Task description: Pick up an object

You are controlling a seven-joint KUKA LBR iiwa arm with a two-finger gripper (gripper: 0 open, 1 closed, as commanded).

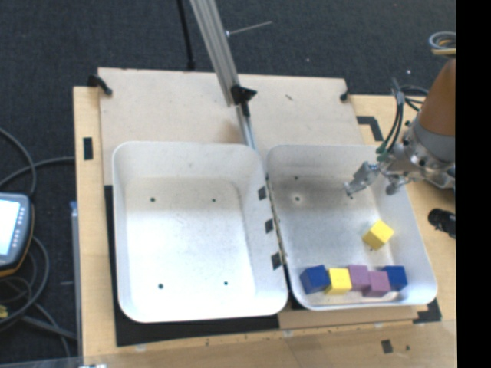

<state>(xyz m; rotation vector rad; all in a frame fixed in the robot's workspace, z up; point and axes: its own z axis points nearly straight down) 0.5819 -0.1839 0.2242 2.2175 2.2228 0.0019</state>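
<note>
The pincer (374,179) hangs over the far part of the right bin (307,228), its two fingers spread apart and nothing between them. The yellow cube (377,234) sits alone on the bin floor, just nearer the camera than the pincer and almost straight below it in this view, slightly right. That's the closest target, tilted a little. Along the near wall a row waits: blue cube (314,277), yellow block (339,280), purple blocks (368,280), another blue cube (395,277).
</note>
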